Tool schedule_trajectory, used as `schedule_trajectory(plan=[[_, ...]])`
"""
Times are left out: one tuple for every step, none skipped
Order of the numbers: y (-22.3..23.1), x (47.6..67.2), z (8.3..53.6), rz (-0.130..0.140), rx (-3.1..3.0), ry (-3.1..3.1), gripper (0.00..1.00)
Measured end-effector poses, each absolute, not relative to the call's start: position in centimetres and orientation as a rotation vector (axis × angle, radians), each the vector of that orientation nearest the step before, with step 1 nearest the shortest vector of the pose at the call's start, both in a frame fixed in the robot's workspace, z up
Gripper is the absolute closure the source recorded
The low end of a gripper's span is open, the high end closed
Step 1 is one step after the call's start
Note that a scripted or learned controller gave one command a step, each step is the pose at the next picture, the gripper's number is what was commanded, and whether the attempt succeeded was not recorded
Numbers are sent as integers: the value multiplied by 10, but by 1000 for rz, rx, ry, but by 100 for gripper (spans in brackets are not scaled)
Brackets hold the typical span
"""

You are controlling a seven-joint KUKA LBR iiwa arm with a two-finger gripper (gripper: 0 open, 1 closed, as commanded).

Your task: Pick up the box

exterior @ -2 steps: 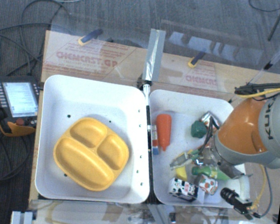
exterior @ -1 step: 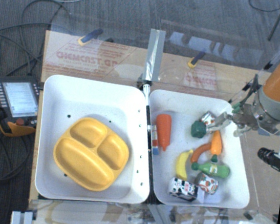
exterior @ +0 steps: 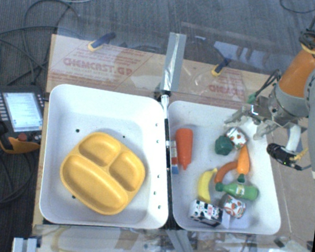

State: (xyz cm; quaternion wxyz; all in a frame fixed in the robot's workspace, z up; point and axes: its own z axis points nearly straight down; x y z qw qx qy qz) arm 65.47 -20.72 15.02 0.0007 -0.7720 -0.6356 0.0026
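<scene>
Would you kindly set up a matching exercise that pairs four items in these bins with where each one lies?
Things:
1. yellow tray
2. orange bottle
3. banana
4. black-and-white box

Places:
A. right bin, near front edge
B. left bin
C. right bin, along its left wall
D. right bin, middle, left of the green bottle

Pairs: 1-B, 2-C, 3-D, 4-A

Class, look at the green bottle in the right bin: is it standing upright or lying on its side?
Lying on its side. The green bottle stretches flat across the floor of the right bin, its neck pointing toward the banana.
</scene>
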Motion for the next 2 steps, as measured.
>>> schedule_trajectory(plan=[[-149,633,89,-5,-2622,-1747,0],[-150,633,98,-2,-2622,-1750,100]])
